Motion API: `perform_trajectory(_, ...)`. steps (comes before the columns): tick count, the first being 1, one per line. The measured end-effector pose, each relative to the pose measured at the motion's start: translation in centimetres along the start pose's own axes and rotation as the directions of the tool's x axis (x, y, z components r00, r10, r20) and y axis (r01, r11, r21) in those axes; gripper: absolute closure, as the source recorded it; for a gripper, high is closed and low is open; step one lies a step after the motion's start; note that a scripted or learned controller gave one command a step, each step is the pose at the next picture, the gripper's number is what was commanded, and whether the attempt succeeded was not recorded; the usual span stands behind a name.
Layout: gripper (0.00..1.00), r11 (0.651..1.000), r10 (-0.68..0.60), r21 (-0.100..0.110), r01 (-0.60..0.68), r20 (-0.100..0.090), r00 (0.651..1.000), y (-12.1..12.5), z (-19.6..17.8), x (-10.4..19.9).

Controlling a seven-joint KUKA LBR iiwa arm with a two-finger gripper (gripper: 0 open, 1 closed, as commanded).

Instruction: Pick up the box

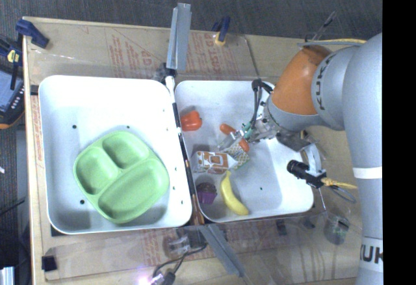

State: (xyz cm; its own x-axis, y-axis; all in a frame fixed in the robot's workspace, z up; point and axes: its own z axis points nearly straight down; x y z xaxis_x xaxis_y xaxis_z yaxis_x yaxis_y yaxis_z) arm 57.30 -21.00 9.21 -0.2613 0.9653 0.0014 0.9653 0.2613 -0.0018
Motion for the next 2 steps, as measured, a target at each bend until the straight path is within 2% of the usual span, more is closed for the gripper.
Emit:
perform_trajectory(1, 1.00, 1.000, -0.005, -0.002, 0.005, 0.003, 1.000, 0.14, -1.27, -0.11)
perform_trajectory(2, 0.00, 1.000, -0.005, -0.002, 0.005, 0.003, 1.000, 0.14, -1.26, -0.10)
